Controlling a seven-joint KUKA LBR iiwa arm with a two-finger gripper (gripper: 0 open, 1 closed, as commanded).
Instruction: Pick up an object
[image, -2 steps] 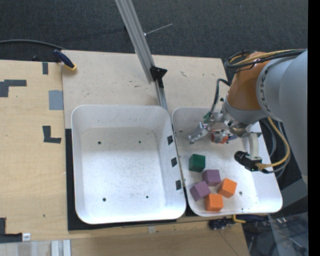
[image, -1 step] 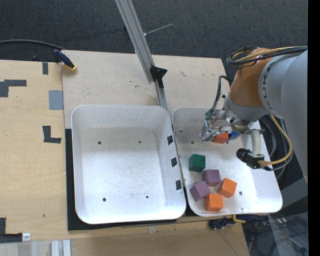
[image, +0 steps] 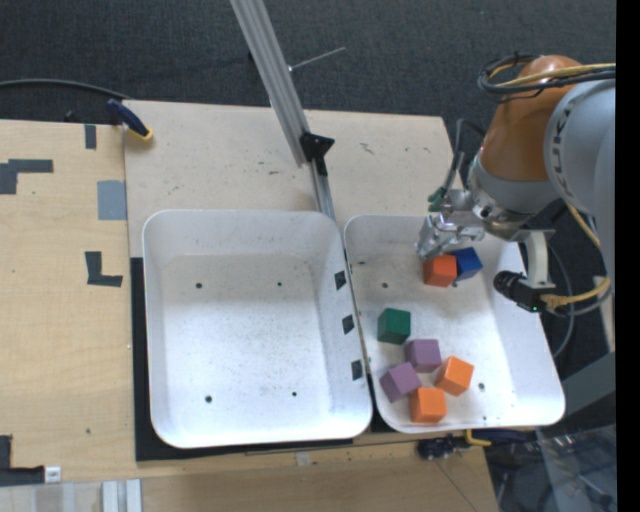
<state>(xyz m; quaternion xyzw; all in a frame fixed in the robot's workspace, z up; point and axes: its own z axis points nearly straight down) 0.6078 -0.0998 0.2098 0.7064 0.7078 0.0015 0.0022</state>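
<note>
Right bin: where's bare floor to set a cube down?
In the right bin, the near-right corner, right of the orange cubes, and the strip along the divider above the green cube. Crowded: the purple cubes cluster, and under the tool.

The grey arm with an orange band above the wrist is seen reaching in from the right, angled downward. Its metal two-finger end effector (image: 441, 250) is pointed down, held low at the arm's tip.
</note>
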